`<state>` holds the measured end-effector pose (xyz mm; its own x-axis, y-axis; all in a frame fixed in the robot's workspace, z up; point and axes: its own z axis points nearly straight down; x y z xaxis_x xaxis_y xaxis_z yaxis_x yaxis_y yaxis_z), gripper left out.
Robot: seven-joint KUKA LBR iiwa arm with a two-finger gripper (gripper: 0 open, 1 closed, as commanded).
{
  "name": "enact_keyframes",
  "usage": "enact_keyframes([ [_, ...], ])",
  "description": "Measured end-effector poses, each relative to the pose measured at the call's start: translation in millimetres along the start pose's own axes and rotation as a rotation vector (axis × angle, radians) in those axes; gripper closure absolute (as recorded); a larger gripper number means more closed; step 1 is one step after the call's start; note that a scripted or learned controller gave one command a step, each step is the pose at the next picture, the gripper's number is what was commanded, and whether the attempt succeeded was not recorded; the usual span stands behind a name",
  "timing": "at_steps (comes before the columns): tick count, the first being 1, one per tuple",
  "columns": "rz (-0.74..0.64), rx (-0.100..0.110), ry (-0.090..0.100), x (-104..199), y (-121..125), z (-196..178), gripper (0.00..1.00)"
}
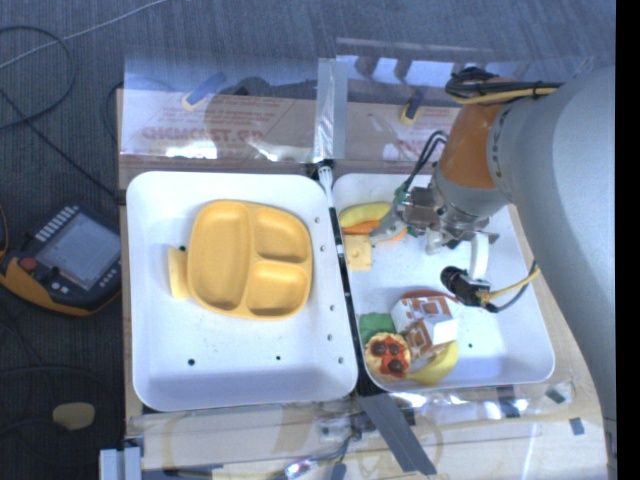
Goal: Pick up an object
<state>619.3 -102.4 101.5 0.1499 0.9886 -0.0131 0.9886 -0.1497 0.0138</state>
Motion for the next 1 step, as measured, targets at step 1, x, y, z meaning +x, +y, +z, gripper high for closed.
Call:
enact_keyframes([
  [1, 0.009, 0.026, 0.008, 5.5, 38.5, 14.2, 0.0],
])
